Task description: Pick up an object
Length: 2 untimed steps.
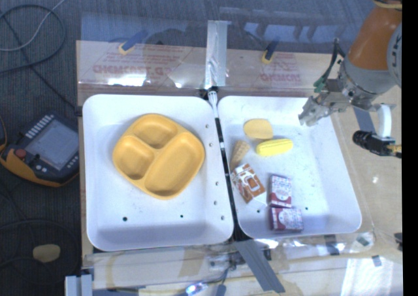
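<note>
The gripper (312, 115) hovered over the right bin's (339, 177) far right corner, carrying nothing; its opening could not be judged. Nearest lay the corn cob (274, 148), mid-bin. Approach stage, seemingly: next, descend over it.

- You see the gripper (309, 117) hanging over the right bin's (326, 177) far corner, nothing between its fingers.
- Your right bin holds a yellow lump (258, 129), a corn cob (274, 148), a cone (239, 152) and three small packets (282, 202).
- Your left bin (108, 223) holds a yellow divided plate (159, 155).
</note>
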Motion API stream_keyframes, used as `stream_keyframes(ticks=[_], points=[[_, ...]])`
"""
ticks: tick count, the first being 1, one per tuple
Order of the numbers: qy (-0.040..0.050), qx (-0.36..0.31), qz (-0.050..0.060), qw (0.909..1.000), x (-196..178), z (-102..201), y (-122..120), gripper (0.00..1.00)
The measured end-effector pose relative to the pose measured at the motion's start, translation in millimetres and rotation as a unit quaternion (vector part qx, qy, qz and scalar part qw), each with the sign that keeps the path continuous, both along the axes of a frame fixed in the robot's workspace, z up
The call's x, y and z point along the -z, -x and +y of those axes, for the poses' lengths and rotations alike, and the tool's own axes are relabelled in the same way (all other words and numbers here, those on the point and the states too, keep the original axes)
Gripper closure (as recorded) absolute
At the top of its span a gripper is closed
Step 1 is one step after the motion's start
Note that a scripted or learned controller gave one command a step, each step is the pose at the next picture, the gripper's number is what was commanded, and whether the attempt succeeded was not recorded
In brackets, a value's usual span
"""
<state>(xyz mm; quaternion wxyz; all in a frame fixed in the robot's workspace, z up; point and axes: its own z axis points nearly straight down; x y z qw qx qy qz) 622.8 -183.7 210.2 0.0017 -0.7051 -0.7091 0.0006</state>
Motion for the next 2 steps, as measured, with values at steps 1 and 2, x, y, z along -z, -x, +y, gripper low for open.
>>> stream_keyframes(ticks=[1,2], points=[[0.0003,0.000,0.000,1.0000,0,0,0,0.00],[0.0018,-0.013,0.000,0.9999,41,-34,37,0.00]])
